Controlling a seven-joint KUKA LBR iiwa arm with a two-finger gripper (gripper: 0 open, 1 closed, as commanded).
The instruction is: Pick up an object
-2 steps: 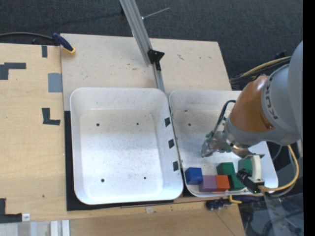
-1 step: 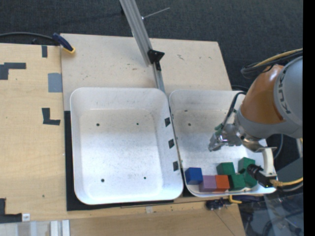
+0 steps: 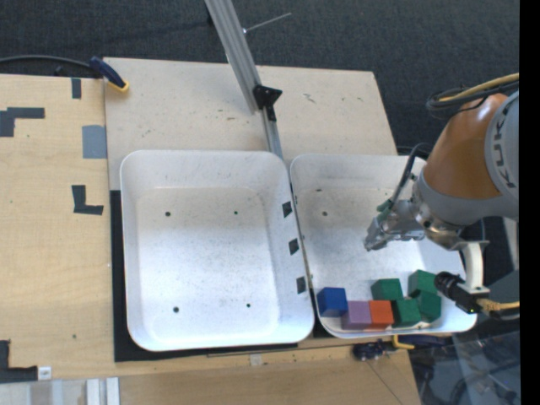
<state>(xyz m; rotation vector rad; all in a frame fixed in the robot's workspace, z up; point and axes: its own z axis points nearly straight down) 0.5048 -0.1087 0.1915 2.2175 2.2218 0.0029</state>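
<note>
While the gripper [image 3: 377,234] hangs over the right bin [image 3: 337,184], the blocks lie in a cluster below and to its right, apart from it: blue block [image 3: 332,300], purple block [image 3: 359,313], orange block [image 3: 381,312] and green blocks [image 3: 409,298]. They form a rough row along the bin's near edge. The arm [image 3: 468,171] reaches in from the right, wrist bent down. I cannot tell how the jaws stand.

Small blocks huddle along the near edge of the right bin [image 3: 337,184]: blue [image 3: 332,300], purple [image 3: 359,313], orange [image 3: 381,312] and several green [image 3: 387,290].
</note>
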